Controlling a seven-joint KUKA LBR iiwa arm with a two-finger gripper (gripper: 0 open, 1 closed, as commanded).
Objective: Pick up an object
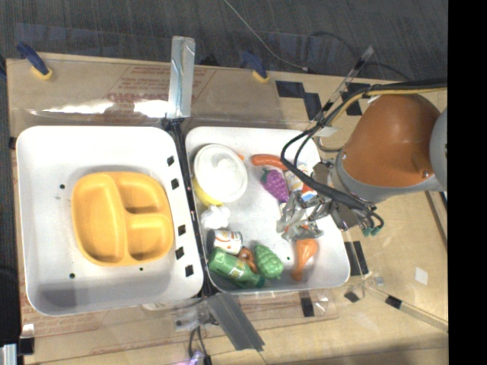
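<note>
Orange-banded arm reaching over rt bin | end effector low by carrot | grip state unclear

A yellow divided tray lies in the middle of the left white bin; every other place here is told from that tray. Beyond its far side, a strip of silver tape stands upright on the brown cardboard sheet covering the worktop. Further off beyond the tray, dark carpet carries a thin cable. A blue clip grips the cardboard's edge, beyond the tray's left end.
</note>
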